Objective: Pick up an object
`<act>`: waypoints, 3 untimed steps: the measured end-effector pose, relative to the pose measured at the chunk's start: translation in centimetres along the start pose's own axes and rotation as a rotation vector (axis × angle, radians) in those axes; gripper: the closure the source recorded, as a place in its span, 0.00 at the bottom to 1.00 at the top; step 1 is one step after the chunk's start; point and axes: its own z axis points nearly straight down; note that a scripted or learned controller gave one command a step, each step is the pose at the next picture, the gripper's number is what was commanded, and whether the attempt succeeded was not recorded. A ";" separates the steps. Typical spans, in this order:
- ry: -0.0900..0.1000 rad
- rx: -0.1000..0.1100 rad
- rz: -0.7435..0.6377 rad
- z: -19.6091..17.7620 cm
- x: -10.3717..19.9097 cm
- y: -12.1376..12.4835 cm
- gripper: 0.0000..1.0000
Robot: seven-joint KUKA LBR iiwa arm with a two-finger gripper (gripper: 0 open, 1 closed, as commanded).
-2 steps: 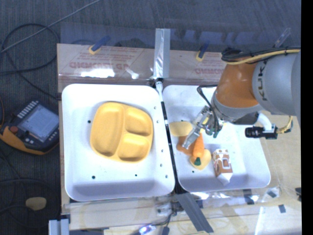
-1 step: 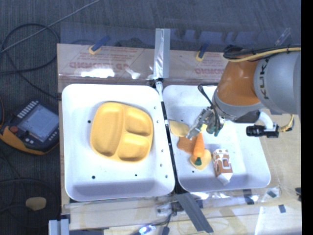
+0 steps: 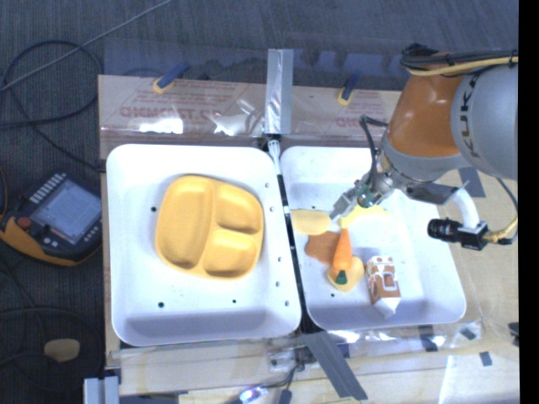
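In the right bin [image 3: 421, 310] lie a pale yellow flat piece [image 3: 308, 220], an orange-brown flat piece [image 3: 320, 246], an orange carrot-shaped toy [image 3: 342, 252] resting on a yellow round piece [image 3: 347, 276], and a small white and brown carton [image 3: 383, 279]. My gripper [image 3: 352, 202] hangs low over the bin's upper middle, just right of the pale yellow piece and above the carrot toy. Nothing shows between its fingers. A yellow bit [image 3: 367, 215] lies partly under the gripper.
The left bin [image 3: 135, 310] holds a yellow sectioned tray [image 3: 210, 224]. A metal divider [image 3: 280, 99] runs between the bins at the back. A handheld pendant [image 3: 59, 217] and cables lie on the floor at left. The arm's orange band [image 3: 425, 120] looms over the right bin's back.
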 end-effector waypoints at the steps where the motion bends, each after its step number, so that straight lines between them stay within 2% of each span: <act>1: -0.015 -0.012 -0.846 8.8 -2.5 -2.2 1.00; 2: -0.021 -0.014 -0.845 8.9 -2.6 -2.2 0.00; 3: -0.012 -0.012 -0.562 9.1 -7.1 1.1 0.00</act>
